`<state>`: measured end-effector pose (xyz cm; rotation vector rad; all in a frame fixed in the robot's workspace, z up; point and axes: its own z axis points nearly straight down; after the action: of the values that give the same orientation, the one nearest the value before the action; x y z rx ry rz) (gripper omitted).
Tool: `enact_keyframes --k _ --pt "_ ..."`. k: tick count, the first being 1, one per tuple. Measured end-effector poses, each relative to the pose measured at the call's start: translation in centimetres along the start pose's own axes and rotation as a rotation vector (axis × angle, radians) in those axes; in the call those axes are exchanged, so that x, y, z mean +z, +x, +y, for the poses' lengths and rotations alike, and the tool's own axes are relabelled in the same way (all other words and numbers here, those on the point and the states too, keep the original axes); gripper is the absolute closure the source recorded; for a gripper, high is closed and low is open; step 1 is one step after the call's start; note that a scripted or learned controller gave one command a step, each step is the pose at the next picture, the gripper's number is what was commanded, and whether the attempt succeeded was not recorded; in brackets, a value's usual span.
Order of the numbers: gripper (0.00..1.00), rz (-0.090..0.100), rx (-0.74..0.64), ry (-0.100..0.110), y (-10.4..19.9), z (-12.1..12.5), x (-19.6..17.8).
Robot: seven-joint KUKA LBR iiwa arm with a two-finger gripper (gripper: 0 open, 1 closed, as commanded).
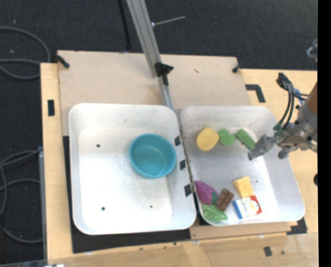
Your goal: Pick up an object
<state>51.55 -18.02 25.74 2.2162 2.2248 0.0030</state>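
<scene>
My gripper point(270, 148) hangs over the right side of the right bin point(282, 182), its two fingers spread apart and nothing between them. One grey finger point(258, 148) sits just right of a green block point(245, 138). Left of that lie a smaller green piece point(227, 137) and a round yellow object point(207, 139). Near the bin's front are a yellow block point(243, 186), a red, white and blue box point(247, 207), a brown chocolate piece point(225, 198), a purple object point(205, 192) and a green leaf shape point(215, 213).
A blue bowl point(152, 155) rests in the left bin point(98, 199), close to the divide between the bins. A slanted metal rail point(146, 32) runs from the top down to the bins' shared edge. The arm's wrist and cables point(299, 121) stand at the right.
</scene>
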Motion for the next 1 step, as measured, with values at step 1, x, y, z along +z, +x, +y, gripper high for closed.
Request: enact_keyframes --k 1 --pt "0.00 0.000 0.001 0.000 0.01 0.01 0.00"
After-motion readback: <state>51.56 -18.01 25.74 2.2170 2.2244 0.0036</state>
